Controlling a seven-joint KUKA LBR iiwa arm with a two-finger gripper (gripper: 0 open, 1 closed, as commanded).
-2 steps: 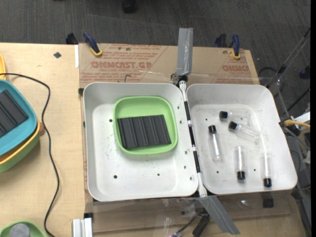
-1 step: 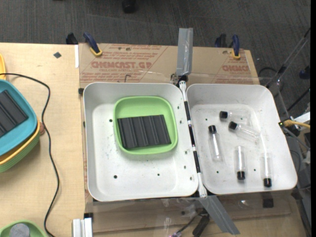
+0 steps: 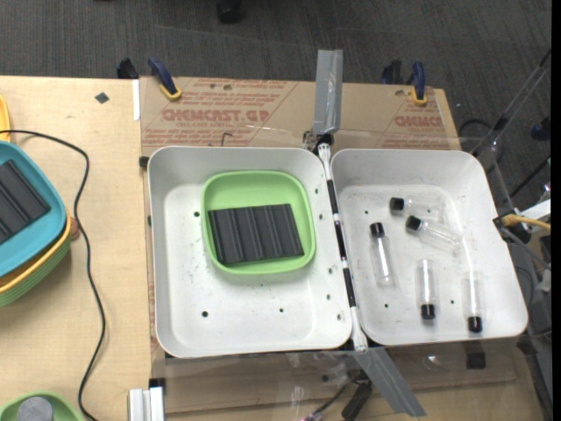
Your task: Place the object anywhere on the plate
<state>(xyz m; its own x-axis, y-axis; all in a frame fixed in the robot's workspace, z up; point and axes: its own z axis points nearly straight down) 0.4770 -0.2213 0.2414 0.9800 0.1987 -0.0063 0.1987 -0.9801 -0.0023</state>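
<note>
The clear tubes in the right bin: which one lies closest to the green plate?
The tube at the group's left, black cap pointing away from the camera; the others lie farther right.

A square green plate (image 3: 258, 226) with rounded corners sits in the left bin, bearing a dark ribbed mat. Five clear tubes with black caps (image 3: 425, 288) lie flat and scattered in the right bin, apart from the plate.

Setting: robotics lab or workshop. Evidence: wooden bench (image 3: 79, 130) carried two white bins (image 3: 166, 323) butted together over a cardboard sheet (image 3: 228, 108) held by clamps (image 3: 164, 78); grey carpet (image 3: 351, 16), chair castors (image 3: 230, 9), loose black cable (image 3: 92, 261).
</note>
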